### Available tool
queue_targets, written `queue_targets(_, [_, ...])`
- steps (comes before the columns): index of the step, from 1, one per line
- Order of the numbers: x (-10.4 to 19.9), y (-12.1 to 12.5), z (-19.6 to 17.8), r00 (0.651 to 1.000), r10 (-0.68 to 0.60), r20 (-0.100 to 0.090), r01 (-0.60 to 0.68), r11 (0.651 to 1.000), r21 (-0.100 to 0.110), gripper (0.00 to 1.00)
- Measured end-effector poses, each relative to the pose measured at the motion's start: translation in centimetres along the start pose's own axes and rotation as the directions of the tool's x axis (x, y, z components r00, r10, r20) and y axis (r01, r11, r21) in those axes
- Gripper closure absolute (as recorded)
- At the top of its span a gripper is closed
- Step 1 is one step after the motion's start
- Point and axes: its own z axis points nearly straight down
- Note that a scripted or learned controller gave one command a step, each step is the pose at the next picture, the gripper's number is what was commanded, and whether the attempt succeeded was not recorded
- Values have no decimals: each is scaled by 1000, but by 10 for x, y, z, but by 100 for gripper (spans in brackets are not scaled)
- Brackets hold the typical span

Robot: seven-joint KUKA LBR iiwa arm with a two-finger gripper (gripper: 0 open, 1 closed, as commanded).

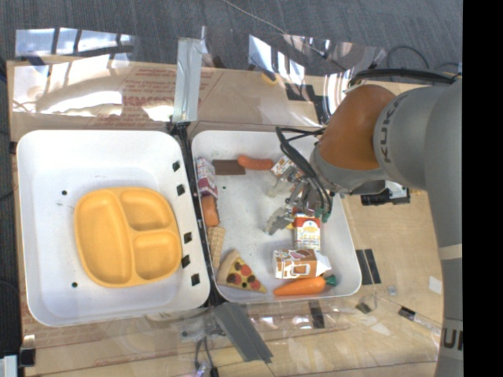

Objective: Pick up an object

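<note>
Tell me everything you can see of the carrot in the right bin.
The carrot is a toy, orange, smooth and plastic-looking, with a small green top at its right end. It lies flat and nearly level along the front wall of the right bin, tip pointing left toward the pizza slice. A small brown and white carton sits right behind it, apparently touching. The gripper is farther back, not on it.

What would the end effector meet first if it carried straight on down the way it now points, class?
Probably the bare white floor of the right bin beneath the end effector. The small juice carton lies just beside that line, though depth is hard to judge.
</note>
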Motion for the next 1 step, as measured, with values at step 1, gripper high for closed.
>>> queue_targets(1, [-3, 1, -15, 1000, -7, 9, 7, 1000, 0, 100])
